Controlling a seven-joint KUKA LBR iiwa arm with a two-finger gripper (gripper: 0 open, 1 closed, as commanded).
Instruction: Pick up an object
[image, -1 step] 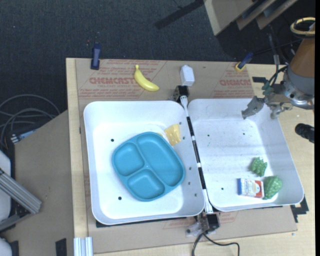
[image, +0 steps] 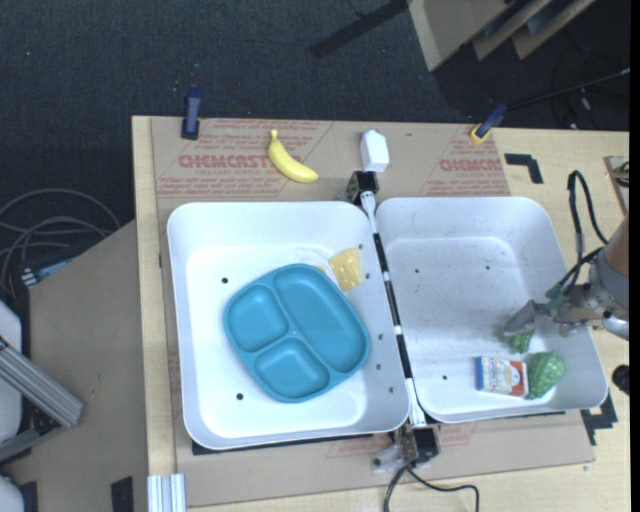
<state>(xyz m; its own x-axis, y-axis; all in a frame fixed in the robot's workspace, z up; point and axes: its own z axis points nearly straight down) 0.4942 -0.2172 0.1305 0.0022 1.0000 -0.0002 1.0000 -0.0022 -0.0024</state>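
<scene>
The gripper (image: 524, 326) hangs in the right bin (image: 450, 250) just above a small carton (image: 500, 375) and green toy (image: 545, 370), fingers spread, pinching nothing

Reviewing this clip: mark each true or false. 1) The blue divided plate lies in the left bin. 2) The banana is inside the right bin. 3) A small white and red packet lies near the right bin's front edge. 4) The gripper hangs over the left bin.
1) True: the blue divided plate lies in the left bin.
2) False: the banana lies on the bench behind the bins.
3) True: the packet lies in the right bin, beside a green object.
4) False: the gripper is over the right bin.
</scene>
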